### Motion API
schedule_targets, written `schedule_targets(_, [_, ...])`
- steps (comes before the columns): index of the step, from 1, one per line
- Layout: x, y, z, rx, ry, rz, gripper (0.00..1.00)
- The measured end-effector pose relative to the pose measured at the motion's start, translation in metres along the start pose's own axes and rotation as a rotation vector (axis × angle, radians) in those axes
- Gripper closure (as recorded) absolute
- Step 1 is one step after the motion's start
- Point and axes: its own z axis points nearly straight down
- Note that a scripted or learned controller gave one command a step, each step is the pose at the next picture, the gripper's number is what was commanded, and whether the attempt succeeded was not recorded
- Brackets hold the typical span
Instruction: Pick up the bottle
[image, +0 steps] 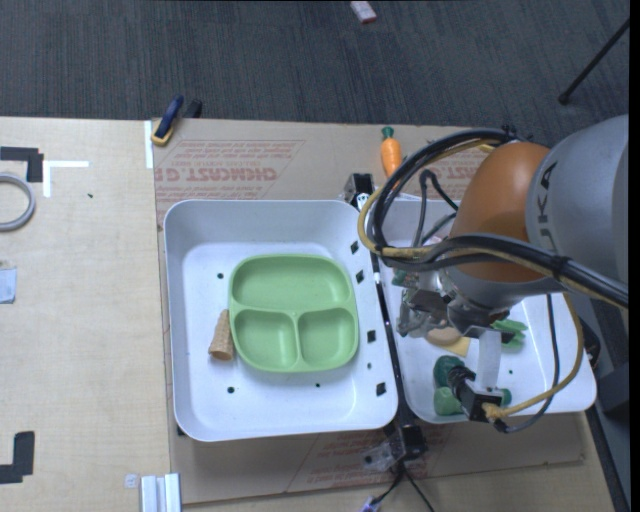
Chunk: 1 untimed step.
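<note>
Left bin (200, 260) has the green plate (293, 312), with a brown cone (221, 336) just beside its left edge. In the right bin's (545, 385) near-left corner sits a green thing I take for the bottle (444, 400). It's half hidden, so which way it points is unclear. My arm (505, 190) hangs over that bin, wrist down. Can't tell how my jaws stand.

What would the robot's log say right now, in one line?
gripper above right bin | grasp: cannot tell | left bin: green divided plate, tan cone beside it
</note>
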Motion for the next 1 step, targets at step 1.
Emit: schedule_targets(1, [0.0824, -0.025, 0.0029, -0.002, 0.0, -0.073, 1.0])
